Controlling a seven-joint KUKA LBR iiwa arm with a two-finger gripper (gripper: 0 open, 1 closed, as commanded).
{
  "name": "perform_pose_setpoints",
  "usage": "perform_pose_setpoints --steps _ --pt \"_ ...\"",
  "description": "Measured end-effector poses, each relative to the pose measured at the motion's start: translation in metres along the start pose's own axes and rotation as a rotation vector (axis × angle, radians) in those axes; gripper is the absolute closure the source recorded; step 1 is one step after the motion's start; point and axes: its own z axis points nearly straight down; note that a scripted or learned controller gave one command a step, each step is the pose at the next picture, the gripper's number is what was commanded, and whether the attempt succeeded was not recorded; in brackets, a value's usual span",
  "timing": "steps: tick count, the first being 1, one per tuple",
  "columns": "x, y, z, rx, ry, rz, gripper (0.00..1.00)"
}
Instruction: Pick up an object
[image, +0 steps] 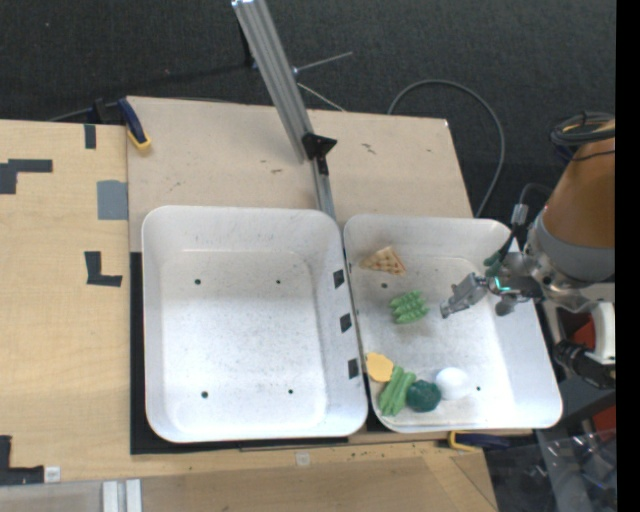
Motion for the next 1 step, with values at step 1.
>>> perform_pose_setpoints --steps 1 --pt "0.0000 0.0009 -0.0024 -0.005 -0.001 -0.002 0.00"
